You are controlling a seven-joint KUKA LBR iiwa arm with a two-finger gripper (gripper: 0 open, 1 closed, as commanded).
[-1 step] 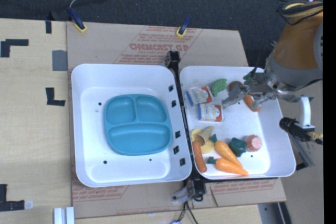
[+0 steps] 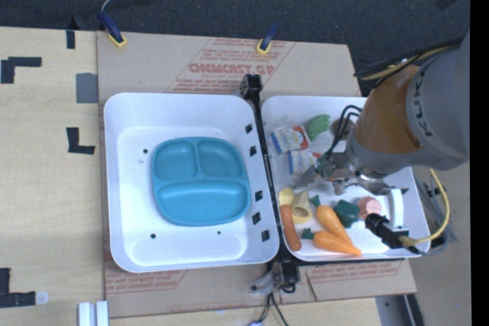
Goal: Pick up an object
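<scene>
My gripper [image 2: 327, 170] hangs low over the middle of the right bin [image 2: 397, 252], with the grey arm and its orange band coming in from the right. It is just right of a white and blue packet [image 2: 301, 162] and above two orange carrots [image 2: 330, 218]. Under the wrist lie a dark green piece [image 2: 348, 211] and a pink piece [image 2: 372, 206]. I see nothing clearly held between the fingers.
A green toy [image 2: 318, 124] and a red and white packet [image 2: 289, 138] lie at the bin's far side. A red sausage [image 2: 289, 228] and pale yellow pieces [image 2: 299, 208] sit by the divider. The left bin [image 2: 126, 126] holds a blue divided plate [image 2: 201, 181].
</scene>
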